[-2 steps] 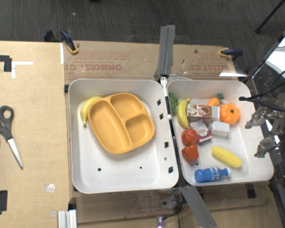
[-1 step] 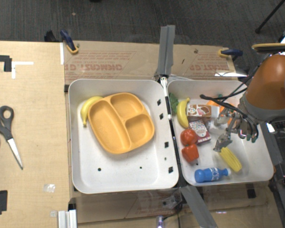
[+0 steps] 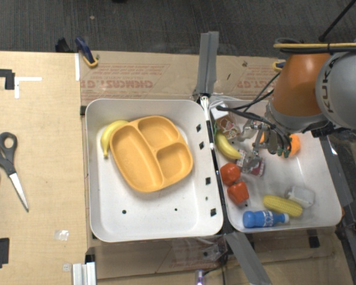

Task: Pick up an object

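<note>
Objects for picking: all lie loose in the right bin (image 3: 320, 218), none lifted.
- Banana (image 3: 226, 147), far left of that bin: yellow, curved, smooth skin.
- Two red pieces (image 3: 230, 173) and (image 3: 238, 192), near the divider: glossy, rounded, tomato-like.
- Corn cob (image 3: 282, 205), nearer side: yellow, knobbly, elongated.
- Blue bottle (image 3: 262, 219), near edge: smooth plastic cylinder with a pale cap.
- Clear wrapper or packet (image 3: 301, 195), right of the corn: translucent, crumpled.
- Small orange item (image 3: 293, 145), just beside the wrist; kind unclear.

Gripper (image 3: 253, 158): low over the far middle of the right bin, just beside the banana and the upper red piece; whether it is spread or closed cannot be told, and nothing is visibly between its tips.

Progress, judged: approach made, grasp and lift outstanding.

Left bin (image 3: 107, 212): matte white, shallow; bears an orange three-compartment tray (image 3: 151, 153) of smooth plastic, with a second banana (image 3: 110, 135) touching its far-left rim.
</note>
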Action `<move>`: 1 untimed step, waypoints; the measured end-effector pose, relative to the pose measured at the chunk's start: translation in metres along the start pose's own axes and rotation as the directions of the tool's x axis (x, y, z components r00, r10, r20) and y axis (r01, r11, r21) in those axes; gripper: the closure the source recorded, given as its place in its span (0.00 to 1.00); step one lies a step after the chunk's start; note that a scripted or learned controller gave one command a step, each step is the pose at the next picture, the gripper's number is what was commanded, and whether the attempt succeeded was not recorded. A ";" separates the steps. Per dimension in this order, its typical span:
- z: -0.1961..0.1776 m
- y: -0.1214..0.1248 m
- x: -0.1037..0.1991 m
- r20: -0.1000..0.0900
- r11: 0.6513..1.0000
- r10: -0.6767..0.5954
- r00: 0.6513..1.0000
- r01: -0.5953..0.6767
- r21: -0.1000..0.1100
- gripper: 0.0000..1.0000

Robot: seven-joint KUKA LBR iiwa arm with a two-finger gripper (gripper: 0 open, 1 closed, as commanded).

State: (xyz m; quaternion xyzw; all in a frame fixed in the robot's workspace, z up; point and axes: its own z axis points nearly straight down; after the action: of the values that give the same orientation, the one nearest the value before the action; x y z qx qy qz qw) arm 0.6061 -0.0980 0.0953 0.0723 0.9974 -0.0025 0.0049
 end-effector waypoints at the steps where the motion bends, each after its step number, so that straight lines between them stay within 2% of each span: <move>1: 0.003 -0.005 0.015 -0.008 0.998 0.064 0.998 -0.064 0.000 0.00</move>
State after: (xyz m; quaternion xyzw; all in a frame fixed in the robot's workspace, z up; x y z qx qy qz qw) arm 0.5905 -0.1009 0.0923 0.1044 0.9945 -0.0018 0.0010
